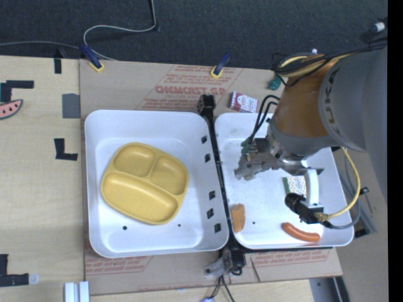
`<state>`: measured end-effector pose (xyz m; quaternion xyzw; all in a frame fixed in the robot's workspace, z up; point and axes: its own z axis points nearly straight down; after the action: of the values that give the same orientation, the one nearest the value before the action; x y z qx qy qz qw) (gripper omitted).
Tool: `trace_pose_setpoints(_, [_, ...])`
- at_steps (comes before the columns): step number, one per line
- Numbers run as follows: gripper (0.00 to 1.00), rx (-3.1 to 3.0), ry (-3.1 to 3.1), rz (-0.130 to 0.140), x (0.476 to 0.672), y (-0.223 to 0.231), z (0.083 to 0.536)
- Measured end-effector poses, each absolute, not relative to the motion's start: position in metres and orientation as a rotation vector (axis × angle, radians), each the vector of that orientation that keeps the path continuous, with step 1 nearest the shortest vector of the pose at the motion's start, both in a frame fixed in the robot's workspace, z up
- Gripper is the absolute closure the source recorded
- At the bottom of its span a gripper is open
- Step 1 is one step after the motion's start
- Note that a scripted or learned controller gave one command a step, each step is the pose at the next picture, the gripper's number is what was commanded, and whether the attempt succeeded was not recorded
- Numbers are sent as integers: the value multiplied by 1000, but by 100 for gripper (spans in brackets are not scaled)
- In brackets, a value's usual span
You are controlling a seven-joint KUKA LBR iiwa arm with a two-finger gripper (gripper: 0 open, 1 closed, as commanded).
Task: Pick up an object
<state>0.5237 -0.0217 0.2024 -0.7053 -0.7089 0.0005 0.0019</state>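
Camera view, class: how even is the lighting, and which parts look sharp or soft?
Camera view: light is even and diffuse; the yellow divided plastic plate casts a faint shadow on the left white bin; the gripper looks soft and blurred; the plate reads sharp.

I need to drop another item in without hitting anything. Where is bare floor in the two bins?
Left bin: bare strips along its far wall and near wall, around the yellow divided plate. Right bin: one bare patch between the brown nugget and the hot dog. Its middle is crowded by the tool and arm.
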Motion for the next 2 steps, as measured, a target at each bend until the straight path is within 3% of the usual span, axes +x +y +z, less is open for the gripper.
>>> trace_pose_setpoints(1, [100, -2210, -2226, 1, 524, -21, 212])
trace_pose_setpoints(2, [100, -2217, -2223, 3, 552, 47, 183])
